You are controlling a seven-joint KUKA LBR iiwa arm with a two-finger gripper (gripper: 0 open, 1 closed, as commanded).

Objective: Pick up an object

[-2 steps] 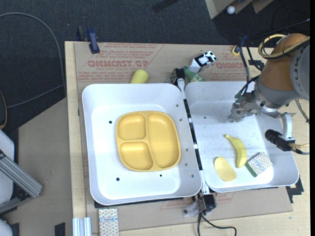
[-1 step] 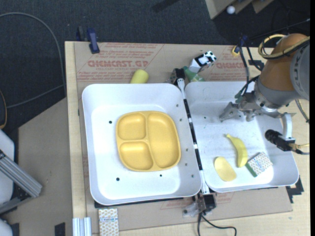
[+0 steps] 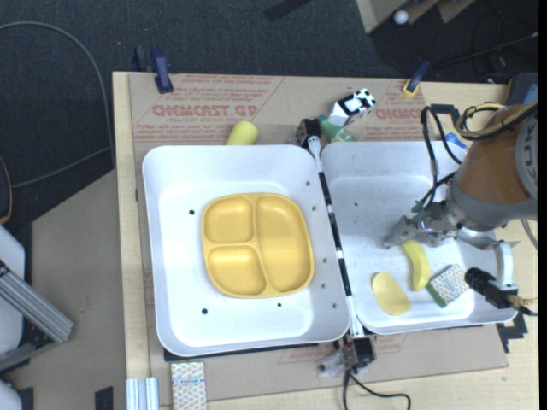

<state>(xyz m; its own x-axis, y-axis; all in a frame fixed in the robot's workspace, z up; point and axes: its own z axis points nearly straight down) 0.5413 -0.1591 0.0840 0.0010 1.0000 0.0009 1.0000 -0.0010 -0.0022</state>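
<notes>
At the near edge of the counter [image 3: 102, 254], a small patterned packet [image 3: 188, 381] is seen lying just outside the bins. In the near part of the right bin [image 3: 376, 169], three things are grouped: a pale yellow oval piece [image 3: 391, 293], a toy banana [image 3: 418, 264] just beside it, and a small green-and-patterned block [image 3: 446, 284] close on the banana's right. The left bin [image 3: 162, 229] is occupied by a yellow divided plate [image 3: 256, 244], set near its middle.

The pincer [image 3: 414, 227] is seen above the right bin, its metal fingers spread moderately apart with nothing between them. The banana lies directly beneath and slightly nearer than the fingertips, its upper end almost touching them as viewed; whether contact is made cannot be told.

The step in hand is judged to be the descent onto the banana. It would be done well if the fingers were lowered astride the banana's narrow width rather than along its length, and closed only once both tips are below its crown. Care is needed that the block is not caught or nudged, since it sits so close.

Farther back, outside the bins, a yellow rounded object [image 3: 243, 132] and a black-and-white checked item [image 3: 355, 103] are seen on the counter.
</notes>
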